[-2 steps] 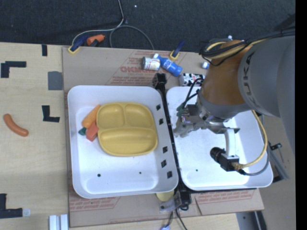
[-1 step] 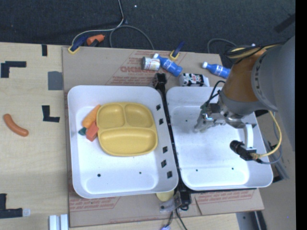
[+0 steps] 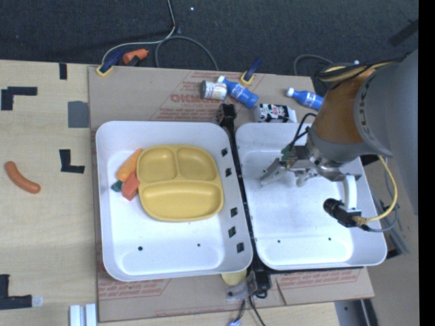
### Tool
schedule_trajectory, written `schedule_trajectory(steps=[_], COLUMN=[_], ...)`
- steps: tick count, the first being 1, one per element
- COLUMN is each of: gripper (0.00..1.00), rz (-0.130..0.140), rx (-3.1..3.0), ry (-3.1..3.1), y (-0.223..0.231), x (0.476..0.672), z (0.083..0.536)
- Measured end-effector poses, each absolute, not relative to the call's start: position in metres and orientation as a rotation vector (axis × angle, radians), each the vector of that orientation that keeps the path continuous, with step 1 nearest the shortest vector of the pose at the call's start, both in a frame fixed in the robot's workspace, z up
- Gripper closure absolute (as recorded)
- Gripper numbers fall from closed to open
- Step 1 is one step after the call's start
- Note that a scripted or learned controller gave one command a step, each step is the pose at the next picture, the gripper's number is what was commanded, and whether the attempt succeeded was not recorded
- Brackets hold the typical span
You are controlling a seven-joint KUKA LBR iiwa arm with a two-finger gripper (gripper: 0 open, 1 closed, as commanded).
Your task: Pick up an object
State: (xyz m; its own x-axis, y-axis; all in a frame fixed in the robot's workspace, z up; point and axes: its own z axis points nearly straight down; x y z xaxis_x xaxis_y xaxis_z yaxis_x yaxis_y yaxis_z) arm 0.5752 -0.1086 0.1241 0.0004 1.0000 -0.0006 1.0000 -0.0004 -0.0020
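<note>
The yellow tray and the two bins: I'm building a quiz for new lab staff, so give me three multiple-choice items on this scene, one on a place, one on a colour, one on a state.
1. Where does the yellow tray lie?
A. In the left bin
B. In the right bin
C. On the bench outside both bins

2. What colour is the band on the arm above the wrist?
A. Blue
B. Orange
C. Green

3. How does the yellow tray sit?
A. Standing on edge against the bin wall
B. Flat, compartments facing up
C. Held between the fingers of the gripper

Answers:
1. A: the tray rests on the floor of the left bin, beside an orange carrot-like toy.
2. B: the orange band sits above the gripper.
3. B: its three compartments show from above, and the gripper is over the right bin, apart from it.
</note>
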Motion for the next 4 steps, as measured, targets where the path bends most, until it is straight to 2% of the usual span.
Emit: schedule_trajectory(steps=[1,2,3,4], gripper=[0.00,0.00,0.00,0.00], rz=[0.001,0.005,-0.004,-0.003], rx=[-2.229,-2.223,-2.217,-2.220], ry=[-2.216,-2.215,-2.232,-2.233], y=[-0.185,-0.199,-0.174,-0.092], x=[0.530,0.481,0.572,0.564], z=[0.086,0.102,0.095,0.086])
